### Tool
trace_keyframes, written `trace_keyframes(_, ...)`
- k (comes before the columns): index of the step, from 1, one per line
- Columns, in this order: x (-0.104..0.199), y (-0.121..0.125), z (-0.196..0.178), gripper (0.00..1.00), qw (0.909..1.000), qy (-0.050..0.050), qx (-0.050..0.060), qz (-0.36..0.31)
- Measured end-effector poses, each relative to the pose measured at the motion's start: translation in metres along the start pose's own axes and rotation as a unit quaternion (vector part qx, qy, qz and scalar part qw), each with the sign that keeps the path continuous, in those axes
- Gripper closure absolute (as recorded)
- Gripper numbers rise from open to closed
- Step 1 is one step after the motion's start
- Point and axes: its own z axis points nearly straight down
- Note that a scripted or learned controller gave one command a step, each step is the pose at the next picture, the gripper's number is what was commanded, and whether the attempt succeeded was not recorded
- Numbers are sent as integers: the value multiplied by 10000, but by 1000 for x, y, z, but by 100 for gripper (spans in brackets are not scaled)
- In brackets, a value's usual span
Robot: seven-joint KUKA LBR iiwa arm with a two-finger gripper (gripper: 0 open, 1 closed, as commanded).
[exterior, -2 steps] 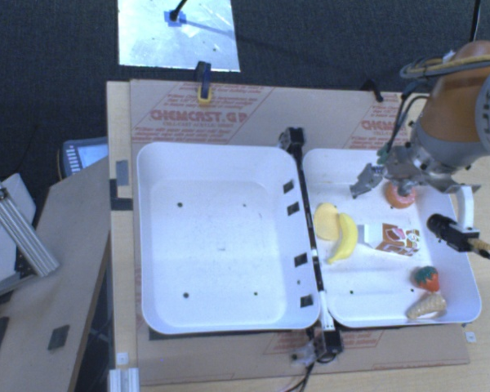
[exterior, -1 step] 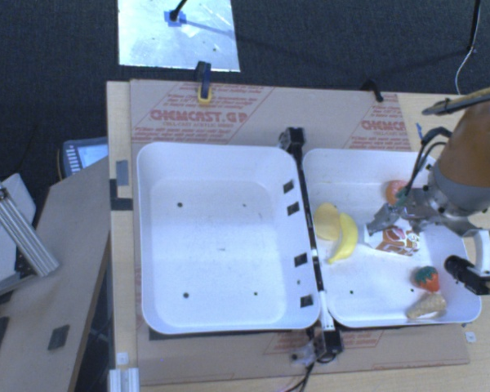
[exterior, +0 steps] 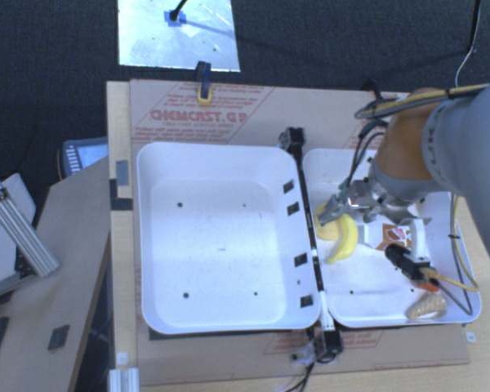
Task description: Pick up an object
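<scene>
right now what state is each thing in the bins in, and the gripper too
banana: lying flat in the right bin, close to the wall next to the left bin
orange and white packet: lying flat, partly hidden by the arm
beige piece: lying in the right bin's near right corner
gripper: low over the banana's far end; whether it grips it cannot be told

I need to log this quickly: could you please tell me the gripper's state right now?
Gripper: cannot be told; it is down by the banana.
</scene>
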Motion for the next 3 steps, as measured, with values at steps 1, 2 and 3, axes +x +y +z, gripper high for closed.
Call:
trace_keyframes(1,-5,-1,-14,100,10000,-10,-4,30)
trace_keyframes(2,-5,-1,-13,0,10000,-10,-4,30)
trace_keyframes(3,-117,27,8,0,10000,-33,-11,75)
